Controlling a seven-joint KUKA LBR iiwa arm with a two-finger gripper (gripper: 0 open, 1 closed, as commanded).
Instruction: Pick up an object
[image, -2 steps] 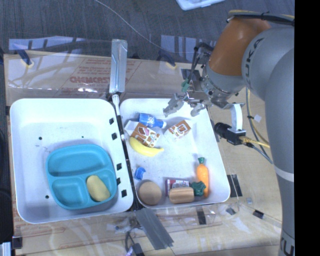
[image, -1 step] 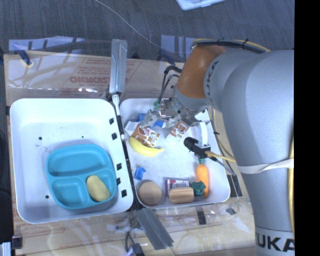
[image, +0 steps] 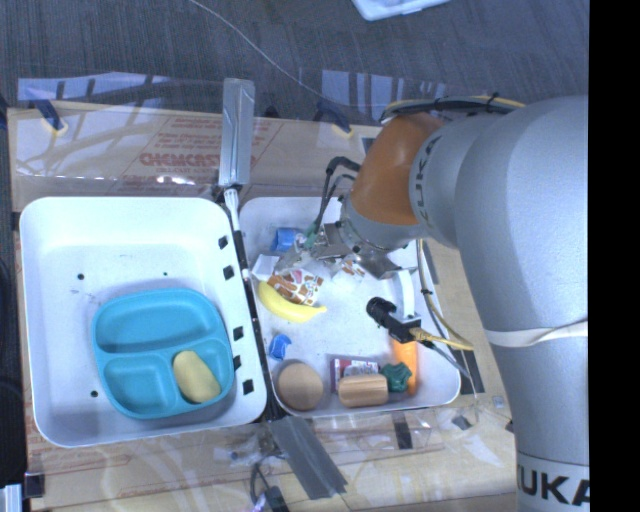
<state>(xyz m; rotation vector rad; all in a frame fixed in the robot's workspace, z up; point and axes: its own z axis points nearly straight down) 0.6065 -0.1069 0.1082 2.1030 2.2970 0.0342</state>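
Hand (image: 322, 250), grip state unclear, over snack packet (image: 298, 285) above banana (image: 290, 303) lying left-right.

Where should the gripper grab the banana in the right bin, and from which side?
Grip the banana across its thick middle, coming straight down from above. It lies flat, its curve running left to right, so fingers closing front to back would span its narrow width. A snack packet overlaps its upper edge, so favour the free lower right part.

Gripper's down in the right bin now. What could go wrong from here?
1. The gripper sits among a crowded yellow banana, printed snack packet and small blue item; it may catch two things or none.
2. The grey arm hides much of the right white bin, so a miss may be hard to spot.
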